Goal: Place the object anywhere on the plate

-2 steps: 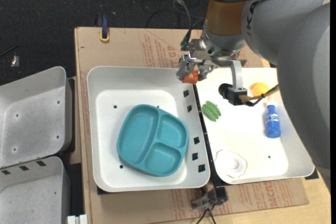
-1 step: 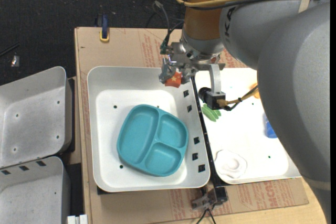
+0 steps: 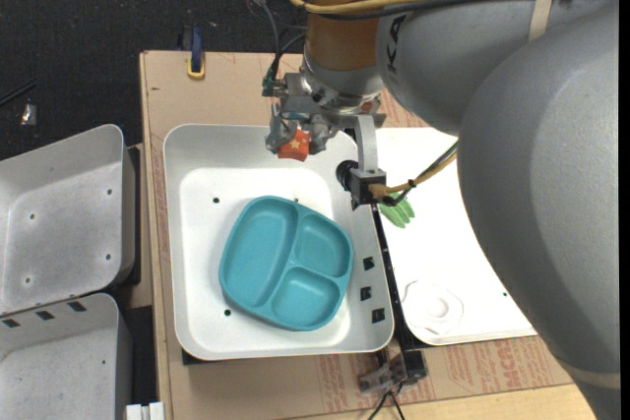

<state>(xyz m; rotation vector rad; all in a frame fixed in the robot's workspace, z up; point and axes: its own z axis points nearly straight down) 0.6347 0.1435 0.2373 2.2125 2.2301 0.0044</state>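
One smooth teal three-compartment plate (image 3: 286, 264) sat in one glossy white bin (image 3: 187, 241). Tool (image 3: 293, 141) clenched one small red-orange object (image 3: 293, 149) above bin's far edge.

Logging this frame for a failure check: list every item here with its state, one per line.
Plate: teal, three-compartment, lying flat in the left bin, nothing on it.
Red object: at the gripper, above the bin's far edge, not on the plate.
Gripper: over the left bin's far side.
Left bin: holds the plate.
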